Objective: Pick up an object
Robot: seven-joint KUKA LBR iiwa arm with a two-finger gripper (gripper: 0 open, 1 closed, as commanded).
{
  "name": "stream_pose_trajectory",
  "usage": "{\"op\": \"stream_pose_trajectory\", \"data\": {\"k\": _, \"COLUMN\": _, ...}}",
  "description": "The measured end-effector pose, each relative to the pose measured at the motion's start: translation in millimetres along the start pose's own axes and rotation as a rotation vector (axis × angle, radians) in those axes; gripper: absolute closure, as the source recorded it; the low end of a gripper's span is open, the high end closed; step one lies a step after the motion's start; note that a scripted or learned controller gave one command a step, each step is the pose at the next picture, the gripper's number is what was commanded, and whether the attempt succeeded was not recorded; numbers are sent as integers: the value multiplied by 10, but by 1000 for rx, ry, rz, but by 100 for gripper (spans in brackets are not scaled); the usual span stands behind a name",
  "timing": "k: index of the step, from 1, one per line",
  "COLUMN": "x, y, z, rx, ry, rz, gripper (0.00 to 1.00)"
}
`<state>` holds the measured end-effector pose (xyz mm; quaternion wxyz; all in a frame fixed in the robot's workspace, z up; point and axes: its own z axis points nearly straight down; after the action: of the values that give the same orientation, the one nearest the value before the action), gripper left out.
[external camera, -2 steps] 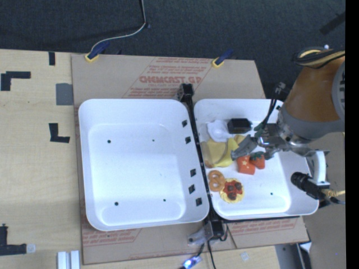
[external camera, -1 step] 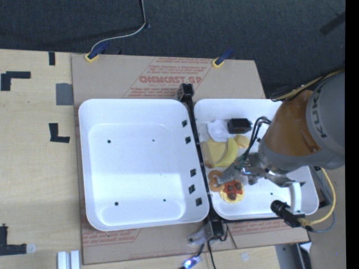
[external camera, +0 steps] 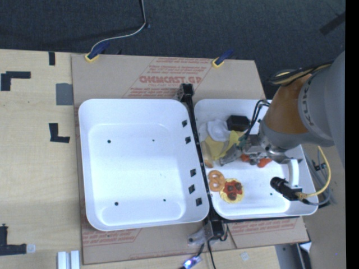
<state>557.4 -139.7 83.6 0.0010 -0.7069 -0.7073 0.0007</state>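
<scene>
Reaching into right bin point(external camera: 255, 206), gripper point(external camera: 229, 157) touching yellow object point(external camera: 216, 149), pretzel point(external camera: 216, 179) nearby, grip state unclear

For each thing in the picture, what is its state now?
Left bin: bare white floor.
Right bin: holds the objects.
Pretzel: lying flat in the right bin.
Red-yellow toy: lying beside the pretzel.
Black block: resting near the far wall.
Claw: low in the right bin, over the yellow item.

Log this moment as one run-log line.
arm: over right white bin | end effector: low beside yellow soft item | pretzel-shaped toy: untouched | left white bin: unused | lift: unconfirmed
</scene>
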Motion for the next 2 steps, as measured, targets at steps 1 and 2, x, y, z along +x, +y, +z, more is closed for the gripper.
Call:
{"op": "stream_pose_trajectory", "data": {"k": 1, "x": 8, "y": 777, "z": -16, "rx": -4, "ry": -2, "rz": -2, "gripper": 0}}
{"op": "stream_pose_trajectory", "data": {"k": 2, "x": -126, "y": 1071, "z": 11, "rx": 21, "ry": 6, "rz": 0, "gripper": 0}}
